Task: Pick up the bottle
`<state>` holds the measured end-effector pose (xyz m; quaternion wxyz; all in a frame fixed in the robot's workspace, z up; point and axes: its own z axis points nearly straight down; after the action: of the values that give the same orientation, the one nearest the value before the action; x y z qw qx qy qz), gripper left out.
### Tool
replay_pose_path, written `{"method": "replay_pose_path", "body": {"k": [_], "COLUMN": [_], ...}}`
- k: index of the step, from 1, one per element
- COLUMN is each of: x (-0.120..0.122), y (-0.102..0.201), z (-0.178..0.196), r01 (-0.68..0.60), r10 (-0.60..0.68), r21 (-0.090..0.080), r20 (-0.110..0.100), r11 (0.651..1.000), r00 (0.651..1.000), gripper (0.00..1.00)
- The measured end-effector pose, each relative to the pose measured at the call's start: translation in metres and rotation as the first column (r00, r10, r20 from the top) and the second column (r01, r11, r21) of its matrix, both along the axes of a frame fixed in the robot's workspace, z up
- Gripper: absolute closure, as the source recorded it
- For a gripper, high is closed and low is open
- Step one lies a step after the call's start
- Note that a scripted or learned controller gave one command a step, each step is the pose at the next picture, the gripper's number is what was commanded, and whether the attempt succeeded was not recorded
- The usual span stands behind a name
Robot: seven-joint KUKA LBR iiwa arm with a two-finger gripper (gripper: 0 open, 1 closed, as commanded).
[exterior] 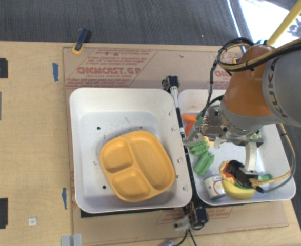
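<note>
At the table's [27,137] centre-right, from my remote station, I log the following.

1. Cardboard sheet [109,68], printed in red, lying under both bins.
2. Left bin [83,137], white and shallow. It holds a yellow divided plate [136,165] with three compartments, set toward the bin's 6 o'clock side and turned at an angle.
3. Right bin [286,188], white, side by side with the left one.
   - Bottle [214,186]: I take this to be the small pale container with a coloured label. It lies at about 7 o'clock in the bin, close to the front rim.
   - Banana [237,189]: yellow, touching the bottle at the bottle's 3 o'clock side.
   - Green pods [203,160]: two bumpy pieces at about 9 o'clock in the bin, just beyond the bottle at its 12 o'clock side.
   - Orange piece [189,119]: at about 10 o'clock, near the rim shared with the left bin and partly hidden by the arm.
4. Arm [253,94], grey with an orange band, hanging over the middle of the right bin.
5. Claw [214,133]: beneath the wrist, above the green pods, at the bottle's 12 o'clock and apart from it. I cannot tell whether it is released or clenched. I see nothing grasped.
</note>
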<state>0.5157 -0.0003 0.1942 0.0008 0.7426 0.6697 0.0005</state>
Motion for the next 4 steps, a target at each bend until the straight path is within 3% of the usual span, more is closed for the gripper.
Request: {"method": "replay_pose_path", "body": {"k": [1, 2, 3, 4], "x": [0.0, -0.023, -0.03, -0.03], "y": [-0.003, 0.001, 0.023, 0.023], "z": [-0.01, -0.01, -0.01, 0.0], "r01": [0.245, 0.635, 0.62, 0.619], "r10": [-0.245, -0.635, -0.62, -0.619], "r21": [0.0, -0.001, 0.0, -0.001], "r20": [-0.002, -0.006, -0.006, -0.006], "r11": [0.97, 0.772, 0.785, 0.786], "r00": [0.97, 0.772, 0.785, 0.786], "gripper": [0.0, 0.0, 0.0, 1.0]}}
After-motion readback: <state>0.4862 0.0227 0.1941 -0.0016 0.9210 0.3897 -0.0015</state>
